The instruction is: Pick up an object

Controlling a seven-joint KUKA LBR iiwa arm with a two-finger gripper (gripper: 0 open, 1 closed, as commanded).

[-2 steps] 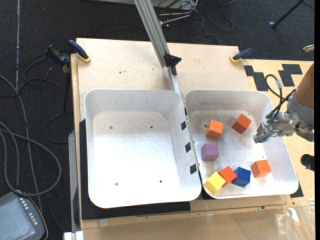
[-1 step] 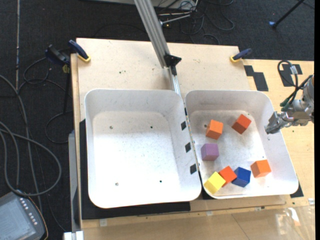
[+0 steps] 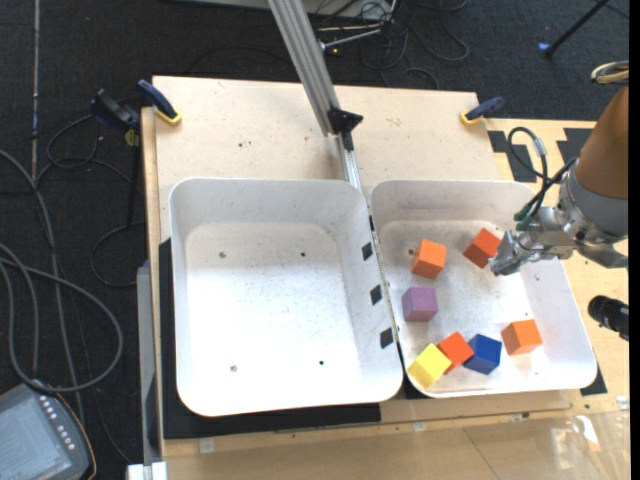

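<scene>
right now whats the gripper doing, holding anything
Two-finger gripper: beside the small red-orange block in the right white bin; grip state cannot be told.

A: Where does the camera sit?

B: High above the table (image 3: pixel 300 118), fixed, looking down at a slant. The far edge of the table lies toward the top of the picture, the near edge toward the bottom.

A: How near is it?

B: Far enough back to take in the left bin (image 3: pixel 200 208) and the right bin (image 3: pixel 580 368) whole, side by side, plus dark floor (image 3: pixel 70 48) with cables (image 3: pixel 60 258) around the table.

A: Where does the arm (image 3: pixel 605 168) come in?

B: From the right edge.
</scene>
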